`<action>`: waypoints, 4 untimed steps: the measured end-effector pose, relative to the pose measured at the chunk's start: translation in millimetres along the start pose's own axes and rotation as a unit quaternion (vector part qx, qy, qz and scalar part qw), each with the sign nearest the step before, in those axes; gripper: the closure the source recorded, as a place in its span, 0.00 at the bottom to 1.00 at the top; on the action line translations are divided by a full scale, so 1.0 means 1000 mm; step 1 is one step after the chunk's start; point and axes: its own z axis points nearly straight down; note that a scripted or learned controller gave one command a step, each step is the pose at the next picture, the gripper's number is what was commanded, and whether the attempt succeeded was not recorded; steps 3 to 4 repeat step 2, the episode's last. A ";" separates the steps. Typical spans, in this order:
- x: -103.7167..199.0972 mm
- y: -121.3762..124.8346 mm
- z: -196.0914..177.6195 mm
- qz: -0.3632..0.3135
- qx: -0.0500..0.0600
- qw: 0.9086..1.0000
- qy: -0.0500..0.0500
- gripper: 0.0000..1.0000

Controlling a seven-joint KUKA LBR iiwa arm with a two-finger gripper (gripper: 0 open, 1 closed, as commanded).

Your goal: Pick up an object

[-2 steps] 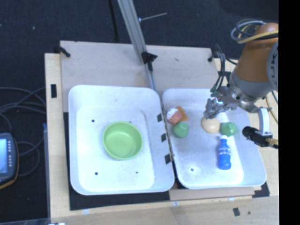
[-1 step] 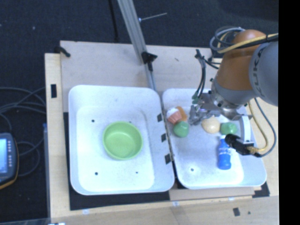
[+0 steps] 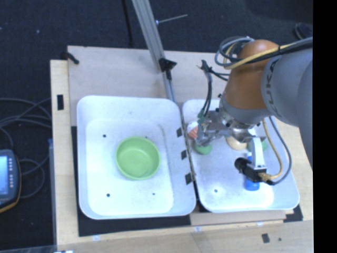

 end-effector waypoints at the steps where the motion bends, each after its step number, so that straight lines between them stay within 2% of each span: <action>1: 0.042 -0.025 -0.010 0.000 0.000 1.000 0.000 1.00; 2: 0.092 -0.038 -0.029 0.000 -0.001 1.000 0.000 1.00; 4: 0.092 -0.038 -0.029 0.000 -0.001 1.000 0.000 1.00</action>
